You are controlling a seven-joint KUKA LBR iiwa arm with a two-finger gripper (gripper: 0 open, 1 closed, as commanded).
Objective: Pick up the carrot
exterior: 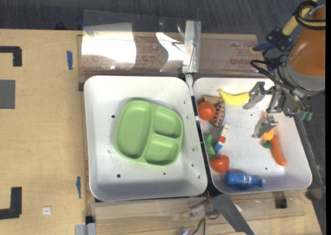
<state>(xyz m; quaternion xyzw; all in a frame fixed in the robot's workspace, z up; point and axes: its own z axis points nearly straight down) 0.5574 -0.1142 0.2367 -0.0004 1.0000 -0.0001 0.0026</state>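
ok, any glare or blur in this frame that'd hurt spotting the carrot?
Camera view: strong glare on the clear panel behind the bins, none on the carrot. The carrot reads sharp and orange against the right bin; the gripper just above its top end looks slightly soft. Lighting is even, shadows faint.

Both white bins [98,125] look like smooth moulded plastic with a soft sheen; the green divided plate [149,132] is matt plastic; the carrot [277,149] has a smooth, slightly glossy orange skin, as of a plastic toy; the blue bottle [242,179] is shiny plastic. The gripper [267,124] looks like bare grey metal; the bench [41,141] is pale, matt wood board; a clear glossy sheet [134,48] behind the bins throws back bright glare.
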